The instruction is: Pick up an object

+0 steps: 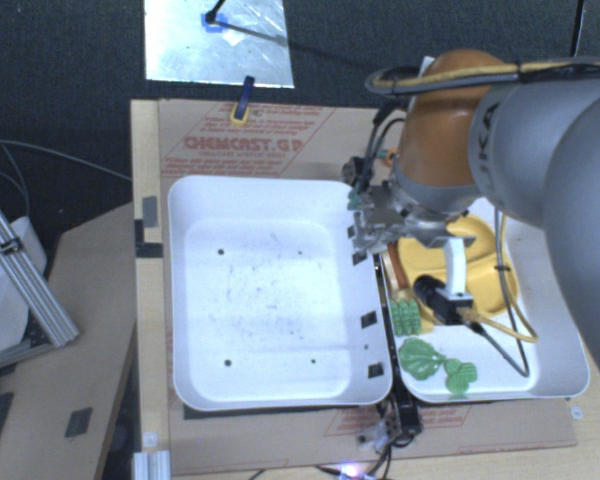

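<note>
1. Evidently the main risk is placement: the gripper (373,226) hangs over the shared wall between the left bin (270,268) and the right bin (560,368), not squarely above any object. A descent from here could strike the rim or close on nothing.
2. Candidate objects all lie in the right bin. The yellow object (480,258) is partly under the wrist, the green ribbed block (407,316) sits just beside the dividing wall, and the green leaf-shaped pieces (420,356) lie near the front edge.
3. A second risk is the yellow object, which looks broad and rounded and is judged likely to slip from a two-finger grasp. The block's closeness to the wall leaves little room on that side.
4. The claw is hidden under the wrist housing, so it cannot be told whether it is spread or pressed together. Nothing is seen held.
5. The arm (550,138) reaches in from the right with its orange band (450,118) uppermost. Its wrist points down, low over the right bin's left edge.
</note>
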Motion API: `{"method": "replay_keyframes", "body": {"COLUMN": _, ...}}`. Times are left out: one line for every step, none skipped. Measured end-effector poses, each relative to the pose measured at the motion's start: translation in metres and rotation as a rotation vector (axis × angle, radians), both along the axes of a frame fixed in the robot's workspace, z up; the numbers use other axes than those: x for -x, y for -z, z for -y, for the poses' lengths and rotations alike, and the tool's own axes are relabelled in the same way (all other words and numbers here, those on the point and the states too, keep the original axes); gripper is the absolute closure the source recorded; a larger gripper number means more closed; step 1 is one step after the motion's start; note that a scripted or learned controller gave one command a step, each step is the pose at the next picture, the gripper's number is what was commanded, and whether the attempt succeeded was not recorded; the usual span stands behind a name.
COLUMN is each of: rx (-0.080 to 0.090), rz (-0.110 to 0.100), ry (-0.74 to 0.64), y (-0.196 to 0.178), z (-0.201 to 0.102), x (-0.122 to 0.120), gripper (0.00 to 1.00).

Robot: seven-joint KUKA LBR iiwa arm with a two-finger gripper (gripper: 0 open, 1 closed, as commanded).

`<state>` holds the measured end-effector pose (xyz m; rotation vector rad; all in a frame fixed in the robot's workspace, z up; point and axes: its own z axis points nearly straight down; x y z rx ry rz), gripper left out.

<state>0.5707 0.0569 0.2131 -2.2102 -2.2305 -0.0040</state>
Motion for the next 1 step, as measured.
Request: {"method": "replay_keyframes", "body": {"rx": -0.003, "rz": 0.015, "ry": -0.002, "y": -0.1270, "z": -0.0493, "x": -0.0039, "gripper": 1.00}}
